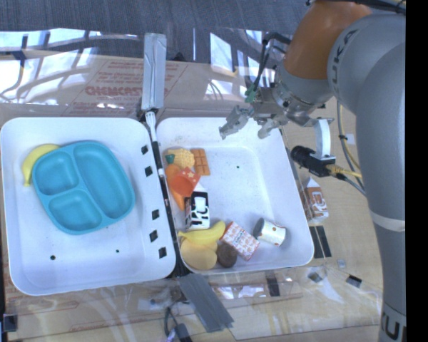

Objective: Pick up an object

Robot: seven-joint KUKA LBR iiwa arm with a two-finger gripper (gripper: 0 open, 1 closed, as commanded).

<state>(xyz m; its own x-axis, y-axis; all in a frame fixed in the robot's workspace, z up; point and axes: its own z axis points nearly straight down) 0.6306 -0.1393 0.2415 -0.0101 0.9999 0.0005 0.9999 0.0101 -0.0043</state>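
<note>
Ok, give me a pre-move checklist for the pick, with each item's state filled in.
1. Gripper above the right bin: ok, over its upper edge.
2. Nothing between the fingers: ok, none seen.
3. Finger opening: cannot tell.
4. Targets in the right bin: ok; corn, orange carrot, black-and-white carton, small white cup and brown patterned box lie there.
5. Gripper lined up over a target: not ok, the objects sit lower and to the left.
6. Isolated target: ok, the cup lies apart from the pile.
</note>
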